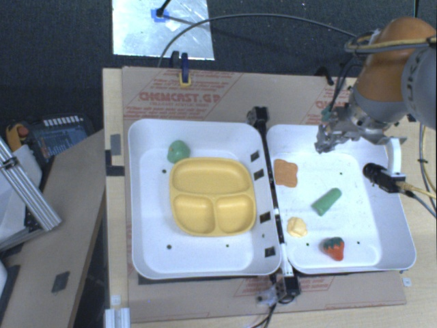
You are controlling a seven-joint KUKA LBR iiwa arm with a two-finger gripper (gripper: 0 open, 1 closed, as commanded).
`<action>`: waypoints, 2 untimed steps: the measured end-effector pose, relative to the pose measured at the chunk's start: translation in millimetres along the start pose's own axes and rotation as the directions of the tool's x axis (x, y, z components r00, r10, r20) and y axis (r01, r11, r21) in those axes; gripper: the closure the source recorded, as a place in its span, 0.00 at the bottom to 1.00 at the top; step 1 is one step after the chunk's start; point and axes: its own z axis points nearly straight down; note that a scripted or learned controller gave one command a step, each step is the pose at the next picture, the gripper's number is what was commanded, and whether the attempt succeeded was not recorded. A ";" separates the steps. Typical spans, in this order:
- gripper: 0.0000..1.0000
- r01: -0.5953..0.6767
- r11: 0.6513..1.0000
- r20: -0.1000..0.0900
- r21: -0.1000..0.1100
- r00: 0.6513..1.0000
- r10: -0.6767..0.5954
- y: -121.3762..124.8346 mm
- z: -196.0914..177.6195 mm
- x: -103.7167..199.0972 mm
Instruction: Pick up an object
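My gripper (330, 142) hangs over the far edge of the right bin (382, 255); whether it is apart or together I cannot tell. Below it lie four objects: orange slab (286, 173), green cylinder (326, 201), yellow lump (297, 227), red strawberry (334, 249). Left: one yellow tray (210, 197), one green lump (178, 150).

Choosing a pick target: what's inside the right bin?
Right bin holds an orange slab, green cylinder, yellow lump and red-green strawberry-like toy. The gripper covers its far part.
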 end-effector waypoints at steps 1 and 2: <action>1.00 0.000 1.000 0.001 -0.003 1.000 0.000 4.9 -45.7 -5.5; 1.00 0.000 1.000 0.000 0.000 1.000 0.000 6.0 -75.2 -5.6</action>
